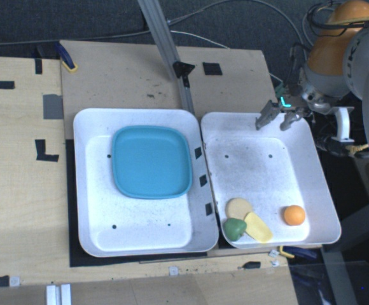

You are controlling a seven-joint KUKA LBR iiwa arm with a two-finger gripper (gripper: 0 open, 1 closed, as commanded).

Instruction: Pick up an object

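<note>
Camera view: left bin [89,189] holds blue plate [151,161]; right bin [312,170] holds orange ball [294,215]; gripper [278,118] spread, empty.

A wooden bench [19,170] marked with dark tape patches carries two shallow white bins side by side, their inner rims touching. The left bin [89,189] and the right bin [312,170] sit on a paler board [121,75], with a slanted metal rail [165,37] behind them.
</note>
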